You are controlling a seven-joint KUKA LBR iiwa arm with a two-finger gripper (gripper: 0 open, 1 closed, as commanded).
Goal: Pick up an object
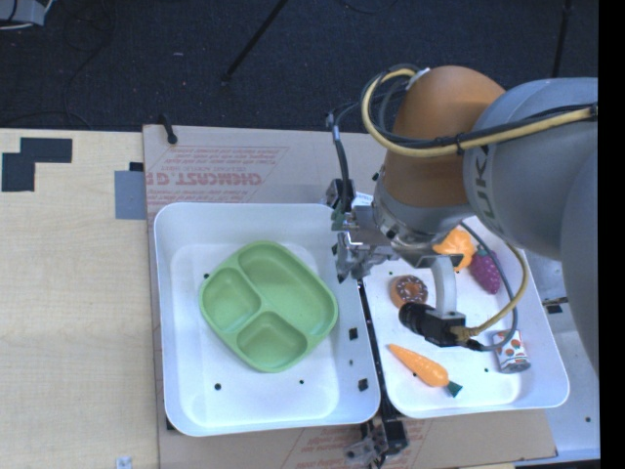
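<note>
Gripper (348,252) — grip state unclear — hangs over the bins' divider beside green plate (269,304).

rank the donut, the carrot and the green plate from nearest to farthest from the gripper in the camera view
Measured from the gripper, over the divide between the bins:
1. Donut, right bin, just right of it.
2. Carrot, right bin, toward the near edge.
3. Green plate, left bin; by its middle it is farthest, though its rim comes close.

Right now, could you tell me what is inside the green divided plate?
The green divided plate in the left bin shows nothing in its three compartments. Its right edge by the pincer is partly covered.
</note>
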